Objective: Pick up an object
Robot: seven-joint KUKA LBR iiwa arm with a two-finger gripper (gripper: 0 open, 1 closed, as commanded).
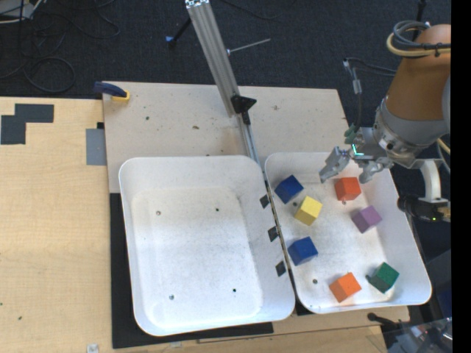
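The left bin (140, 197) lies beside the right bin (412, 278), which holds seven blocks. The arm (416, 94) reaches in from the right. Its gripper (352, 169) hovers over the far end with fingers spread apart, holding nothing, just above the red block (347, 189).

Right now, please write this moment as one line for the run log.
task: pick up an object | gripper: open, above right bin, holds nothing | nearest: red cube | left bin: no cubes
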